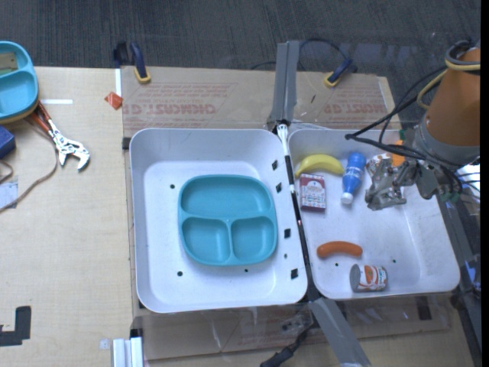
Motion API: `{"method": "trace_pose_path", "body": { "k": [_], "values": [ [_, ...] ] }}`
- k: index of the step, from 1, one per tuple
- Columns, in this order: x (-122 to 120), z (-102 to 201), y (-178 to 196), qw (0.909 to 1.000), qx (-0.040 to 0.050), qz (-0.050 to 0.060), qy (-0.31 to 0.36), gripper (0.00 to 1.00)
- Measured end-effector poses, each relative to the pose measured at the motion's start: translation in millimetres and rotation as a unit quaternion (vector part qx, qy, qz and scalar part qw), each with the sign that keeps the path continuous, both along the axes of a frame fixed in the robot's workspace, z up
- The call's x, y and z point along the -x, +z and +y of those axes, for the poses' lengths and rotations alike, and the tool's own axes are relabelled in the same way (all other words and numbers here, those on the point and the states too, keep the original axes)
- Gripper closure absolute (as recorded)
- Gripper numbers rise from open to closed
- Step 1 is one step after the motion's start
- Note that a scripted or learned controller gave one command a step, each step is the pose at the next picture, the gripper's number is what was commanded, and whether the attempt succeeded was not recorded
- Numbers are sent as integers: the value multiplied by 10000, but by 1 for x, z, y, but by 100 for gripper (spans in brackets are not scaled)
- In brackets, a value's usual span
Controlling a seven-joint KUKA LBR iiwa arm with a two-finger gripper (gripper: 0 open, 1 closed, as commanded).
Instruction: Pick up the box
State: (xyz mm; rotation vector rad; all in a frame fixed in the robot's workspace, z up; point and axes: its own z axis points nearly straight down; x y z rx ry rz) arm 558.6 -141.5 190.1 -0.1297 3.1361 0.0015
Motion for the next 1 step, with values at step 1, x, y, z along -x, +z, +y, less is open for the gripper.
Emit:
{"method": "trace_pose_path", "body": {
  "k": [1],
  "values": [
    [26, 10, 31, 9642, 4, -13, 2650, 100]
  ]
}}
